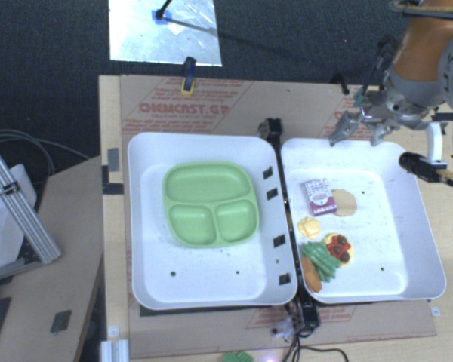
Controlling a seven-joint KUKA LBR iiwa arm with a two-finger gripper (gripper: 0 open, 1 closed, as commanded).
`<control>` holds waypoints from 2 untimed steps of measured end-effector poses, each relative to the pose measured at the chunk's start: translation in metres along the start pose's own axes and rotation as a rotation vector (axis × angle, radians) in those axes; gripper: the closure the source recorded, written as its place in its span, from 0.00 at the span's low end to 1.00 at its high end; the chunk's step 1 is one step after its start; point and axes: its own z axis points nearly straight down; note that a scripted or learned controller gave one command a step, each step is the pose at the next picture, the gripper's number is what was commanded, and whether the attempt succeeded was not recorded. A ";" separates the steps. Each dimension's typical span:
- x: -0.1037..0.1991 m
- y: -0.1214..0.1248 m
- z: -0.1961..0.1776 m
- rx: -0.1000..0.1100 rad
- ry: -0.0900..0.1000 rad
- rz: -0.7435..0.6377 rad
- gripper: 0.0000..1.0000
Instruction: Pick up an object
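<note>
Surface [211, 100]: brown board with red print, carrying two shallow white bins side by side, touching at a black centre seam. Left bin [147, 202] and right bin [408, 225] both sit flat. A yellow-and-blue clamp [188, 76] sits at the board's far edge.

Two shallow white bins are counted on the bench, the left bin [147, 202] and the right bin [408, 225]. One green divided plate [210, 204] with three compartments is seen in the left bin. In the right bin, one small purple-and-white carton [317, 196], one tan round disc [345, 203], one yellow piece [309, 227], one green pea-pod cluster [321, 262], one orange piece [311, 275] and one red-and-yellow toy food piece [339, 246] are counted.
</note>
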 end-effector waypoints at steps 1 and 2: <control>0.023 -0.087 0.073 0.013 0.004 0.003 0.00; 0.026 -0.041 0.138 -0.001 -0.001 -0.002 0.00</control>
